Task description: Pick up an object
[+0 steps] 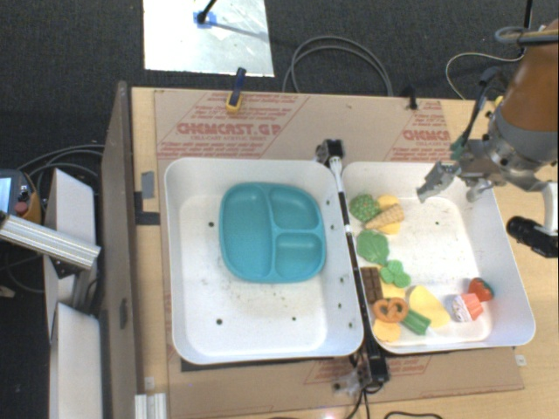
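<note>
Tabletop (288,116): bore two white bins side by side.

Left bin (196,321): held a teal tray (271,234) with three compartments, none of them filled.

Right bin (502,260): held the toy foods, crowded along its left and lower sides. From the top: a green leafy piece (364,207) touching a corn cob (385,216); below these a green broccoli piece (374,248) and a smaller green piece (397,276); a brown chocolate bar (372,284) against the left wall; a pretzel (389,309); a yellow piece (425,302) beside a green pepper (417,323); at lower right a red-and-white cluster (467,304), kinds not made out.

Tool (454,182): hung over the right bin's upper edge, well apart from every item, gripping nothing. Two fingers showed spread apart.

Step in hand: judged to be the approach, before any choice of target was evident; no object had been lifted.

Next move called for: travel left and down toward one item, probably the corn cob or leafy piece as nearest, then a descent with fingers straddling it. The crowding suggested a risk of nudging neighbours.
</note>
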`<act>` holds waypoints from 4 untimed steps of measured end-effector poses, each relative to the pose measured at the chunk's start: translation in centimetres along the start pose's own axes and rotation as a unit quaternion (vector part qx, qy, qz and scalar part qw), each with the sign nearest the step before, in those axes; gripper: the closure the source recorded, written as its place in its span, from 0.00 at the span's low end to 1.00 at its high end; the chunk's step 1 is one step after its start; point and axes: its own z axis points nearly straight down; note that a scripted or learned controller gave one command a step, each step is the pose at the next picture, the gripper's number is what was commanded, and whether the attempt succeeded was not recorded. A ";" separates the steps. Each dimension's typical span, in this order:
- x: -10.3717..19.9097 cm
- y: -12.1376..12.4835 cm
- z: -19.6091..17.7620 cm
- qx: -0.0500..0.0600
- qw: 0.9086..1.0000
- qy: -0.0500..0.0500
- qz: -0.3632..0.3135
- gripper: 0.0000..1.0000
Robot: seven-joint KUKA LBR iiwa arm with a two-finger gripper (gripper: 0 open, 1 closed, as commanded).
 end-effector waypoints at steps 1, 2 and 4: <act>0.5 4.8 11.9 -0.002 1.000 0.000 -0.002 0.00; 2.1 4.8 18.1 0.002 1.000 0.001 -0.002 0.00; 10.1 3.1 7.3 -0.002 1.000 0.001 -0.004 1.00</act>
